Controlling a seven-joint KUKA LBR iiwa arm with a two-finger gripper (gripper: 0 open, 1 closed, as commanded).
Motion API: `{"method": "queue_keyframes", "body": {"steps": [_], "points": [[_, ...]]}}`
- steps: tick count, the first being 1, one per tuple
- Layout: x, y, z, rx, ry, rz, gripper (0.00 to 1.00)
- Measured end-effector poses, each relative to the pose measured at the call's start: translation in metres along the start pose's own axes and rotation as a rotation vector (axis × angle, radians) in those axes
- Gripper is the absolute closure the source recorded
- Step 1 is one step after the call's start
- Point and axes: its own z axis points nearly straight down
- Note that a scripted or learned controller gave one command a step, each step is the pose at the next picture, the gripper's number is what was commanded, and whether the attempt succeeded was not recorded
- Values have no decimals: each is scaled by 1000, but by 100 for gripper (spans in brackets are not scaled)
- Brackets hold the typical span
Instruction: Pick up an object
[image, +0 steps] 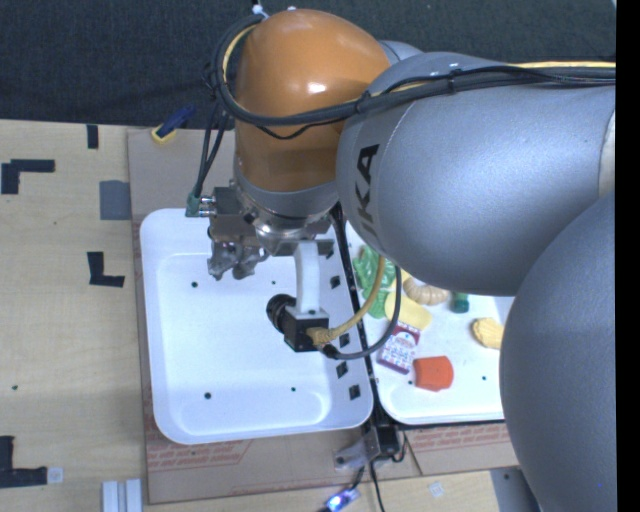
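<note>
My gripper (230, 267) hangs over the back left part of the left white bin (215, 385), open, with nothing between its fingers. The objects lie in the right bin (455, 405), partly hidden by the arm: an orange-red block (433, 373), a pink and white packet (400, 350), a yellow block (414, 318), a cream peanut-shaped piece (429, 294), a green item (370, 270), a small green piece (460, 302) and a yellow piece (487, 332). The gripper is well to the left of them all.
The big grey arm covers most of the right bin and the right of the view. Both bins rest on brown cardboard (190, 455) on a pale bench (60, 330) marked with black tape.
</note>
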Motion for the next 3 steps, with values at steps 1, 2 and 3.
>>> {"method": "queue_keyframes", "body": {"steps": [1,2,3], "points": [[0,-37,-130,-18,9,2,100],[-1,-37,72,10,-7,7,100],[0,-35,-103,-22,10,3,100]]}}
